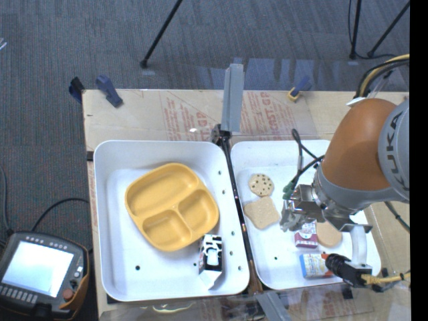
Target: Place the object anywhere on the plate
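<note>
A yellow divided plate [172,206] waits in the left bin [107,179], a small black-and-white carton [212,253] just beside its lower edge; in the right bin [267,273] the gripper [299,214], its state impossible to tell, hangs over a red-and-white carton [306,234], long axis running roughly up-down in view, probably the object to move

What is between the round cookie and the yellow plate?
In the camera view, the raised white bin walls stand between the round chocolate-chip cookie and the yellow divided plastic plate.
</note>
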Controlling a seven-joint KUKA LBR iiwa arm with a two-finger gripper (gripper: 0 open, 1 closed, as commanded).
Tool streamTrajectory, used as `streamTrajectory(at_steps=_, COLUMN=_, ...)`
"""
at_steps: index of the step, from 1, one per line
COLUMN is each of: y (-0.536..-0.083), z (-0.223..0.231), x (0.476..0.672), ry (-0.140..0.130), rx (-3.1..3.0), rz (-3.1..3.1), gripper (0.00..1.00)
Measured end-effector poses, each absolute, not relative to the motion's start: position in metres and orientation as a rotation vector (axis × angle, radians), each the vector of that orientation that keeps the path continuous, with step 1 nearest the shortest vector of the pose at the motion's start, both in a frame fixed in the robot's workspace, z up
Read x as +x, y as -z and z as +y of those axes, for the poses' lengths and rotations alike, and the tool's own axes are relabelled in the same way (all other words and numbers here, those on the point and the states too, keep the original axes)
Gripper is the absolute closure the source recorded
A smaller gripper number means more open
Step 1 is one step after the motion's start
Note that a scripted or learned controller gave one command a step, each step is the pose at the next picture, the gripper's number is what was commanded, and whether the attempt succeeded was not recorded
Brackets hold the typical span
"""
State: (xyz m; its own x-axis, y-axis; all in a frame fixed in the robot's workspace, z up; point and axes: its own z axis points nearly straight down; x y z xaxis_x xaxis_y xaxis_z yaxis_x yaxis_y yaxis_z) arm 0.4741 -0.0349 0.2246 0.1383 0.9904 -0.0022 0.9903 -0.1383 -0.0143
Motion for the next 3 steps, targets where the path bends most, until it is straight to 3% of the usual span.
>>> streamTrajectory(at_steps=1, y=-0.133, z=0.122, x=0.477, ry=-0.021, rx=-2.287, rz=-2.140, gripper=1.00)
streamTrajectory(at_steps=2, y=-0.099, z=0.162, x=0.552, ry=0.006, rx=-2.065, rz=-2.373, gripper=1.00)
streamTrajectory(at_steps=3, y=-0.098, z=0.162, x=0.598, ry=-0.065, rx=-2.375, rz=-1.949, gripper=1.00)
